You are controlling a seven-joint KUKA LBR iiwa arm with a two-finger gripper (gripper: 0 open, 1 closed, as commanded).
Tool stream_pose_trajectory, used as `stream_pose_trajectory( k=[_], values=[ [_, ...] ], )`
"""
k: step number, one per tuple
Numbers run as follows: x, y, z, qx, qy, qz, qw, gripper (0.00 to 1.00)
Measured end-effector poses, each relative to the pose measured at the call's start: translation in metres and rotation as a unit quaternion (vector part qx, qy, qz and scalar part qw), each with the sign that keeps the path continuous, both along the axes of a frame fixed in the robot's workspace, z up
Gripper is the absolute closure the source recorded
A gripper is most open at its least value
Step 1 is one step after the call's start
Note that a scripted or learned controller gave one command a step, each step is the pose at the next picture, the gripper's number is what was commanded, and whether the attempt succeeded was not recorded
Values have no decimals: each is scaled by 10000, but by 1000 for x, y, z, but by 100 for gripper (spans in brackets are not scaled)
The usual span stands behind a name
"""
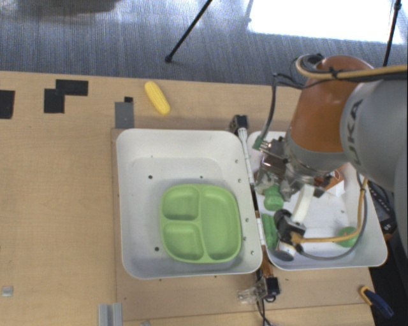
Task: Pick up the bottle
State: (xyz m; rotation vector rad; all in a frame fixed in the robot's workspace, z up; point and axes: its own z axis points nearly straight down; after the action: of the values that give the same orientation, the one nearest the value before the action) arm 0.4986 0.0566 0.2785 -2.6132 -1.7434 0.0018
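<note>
Green plastic at nine o'clock in the right bin point(357, 262), against its left wall, is what I take for the bottle point(274, 198); my gripper point(284, 183) hangs just above it, at its one o'clock, presumably lining up a grasp. Spread or pressed together, I cannot tell.

You get even, fairly bright light across the bench point(57, 191). A blown-out glare patch point(319, 16) sits on the floor point(95, 38) beyond its far edge. Soft shadow lies inside the left bin point(137, 159); the arm point(376, 121) looks slightly blurred, perhaps out of focus.
</note>
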Motion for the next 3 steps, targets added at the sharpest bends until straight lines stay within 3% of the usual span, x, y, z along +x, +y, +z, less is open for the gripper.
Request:
stream_pose_trajectory(
  k=[1,2,3],
  values=[
    [-12,90,-78,-3,24,19,10000,100],
    [-12,69,-94,-2,20,-535,9986,100],
    [25,95,-167,13,-22,-438,9990,100]
  ],
)
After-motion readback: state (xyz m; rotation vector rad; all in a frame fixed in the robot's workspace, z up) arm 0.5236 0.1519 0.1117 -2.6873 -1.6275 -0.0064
